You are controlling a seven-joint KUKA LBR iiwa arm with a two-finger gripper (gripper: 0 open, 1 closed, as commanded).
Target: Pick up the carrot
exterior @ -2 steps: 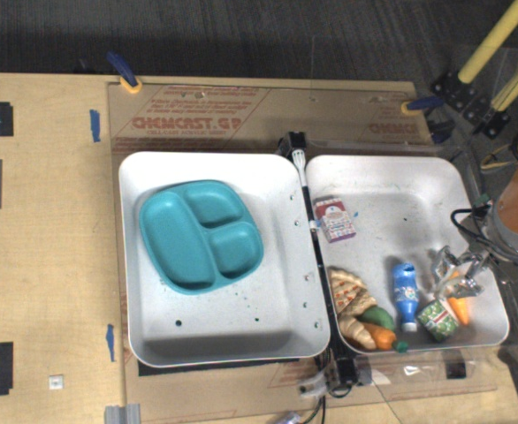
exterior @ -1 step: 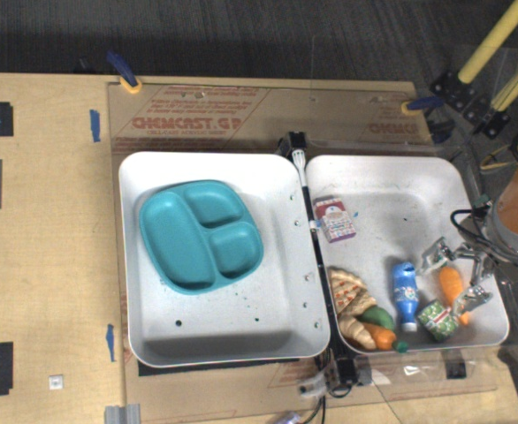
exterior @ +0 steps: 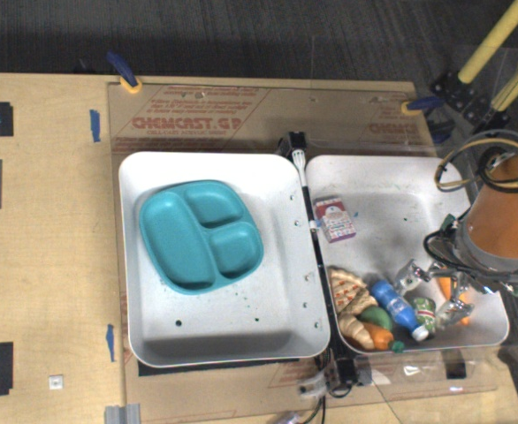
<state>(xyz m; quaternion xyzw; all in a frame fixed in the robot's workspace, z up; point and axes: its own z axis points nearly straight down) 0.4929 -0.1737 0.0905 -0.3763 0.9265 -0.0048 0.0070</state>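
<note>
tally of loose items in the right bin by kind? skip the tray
Food: 3 - orange carrot with green top, pizza slice, croissant-shaped bread
Bottles: 2 - blue plastic bottle, green-labelled bottle
Packets: 1 - small red-and-white packet
Total: 6

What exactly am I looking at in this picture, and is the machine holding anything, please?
This is a single camera fixed above a workbench, looking down at a slant. Two shallow white bins sit side by side. The left bin holds a turquoise divided plate. The right bin holds a small pink-and-white packet and, piled at its near edge, toy foods: a blue bottle, bread-like pieces and the orange carrot the robot is meant to pick up. The robot arm, grey with an orange band, reaches in from the right; its gripper hangs over the pile. I see nothing between its jaws, and cannot tell whether they are open.
</note>
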